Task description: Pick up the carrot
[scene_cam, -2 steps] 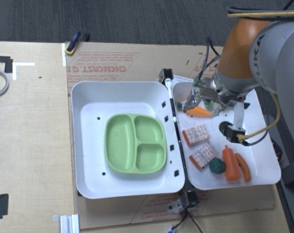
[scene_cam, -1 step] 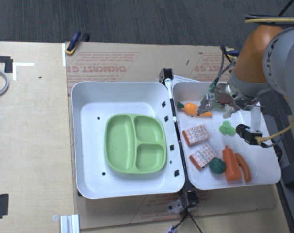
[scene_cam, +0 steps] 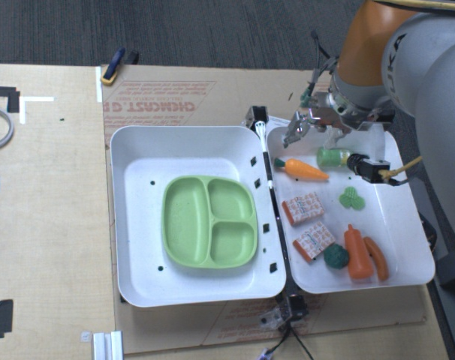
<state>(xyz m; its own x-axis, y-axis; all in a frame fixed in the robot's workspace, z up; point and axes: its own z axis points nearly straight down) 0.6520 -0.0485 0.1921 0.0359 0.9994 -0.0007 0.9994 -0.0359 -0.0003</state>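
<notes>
Above the right bin (scene_cam: 408, 201) we see our end effector (scene_cam: 296, 130) empty and parted, the carrot (scene_cam: 305, 170) lying ungrasped just below.

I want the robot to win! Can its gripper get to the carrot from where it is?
Probably yes. The gripper hangs just above the carrot in the right bin. Nothing lies on top of the carrot, though a green bottle sits close beside it.
</notes>
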